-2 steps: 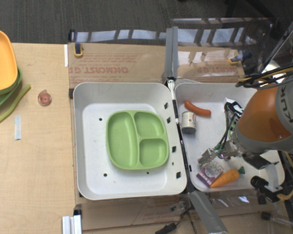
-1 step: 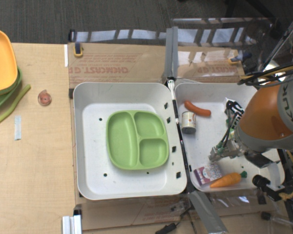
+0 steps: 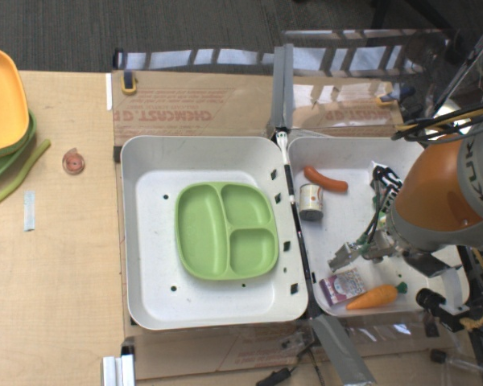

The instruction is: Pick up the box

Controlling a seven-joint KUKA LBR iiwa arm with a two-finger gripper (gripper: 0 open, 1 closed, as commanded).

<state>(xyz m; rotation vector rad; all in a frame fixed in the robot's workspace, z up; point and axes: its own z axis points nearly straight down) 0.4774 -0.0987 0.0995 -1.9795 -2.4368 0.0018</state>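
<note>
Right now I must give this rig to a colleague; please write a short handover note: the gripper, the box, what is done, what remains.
Gripper: low in the right bin, just above the box; I cannot tell its state.
Box: flat near the bin's front edge, beside the carrot; not lifted.
Also in that bin: a sausage and a small can. The left bin holds a green divided plate.
Done: approach only.
Left: grasp the box and lift it.

Green plate (image 3: 226,230); purple patterned box (image 3: 341,287); orange carrot (image 3: 372,297); red sausage (image 3: 326,180).
</note>
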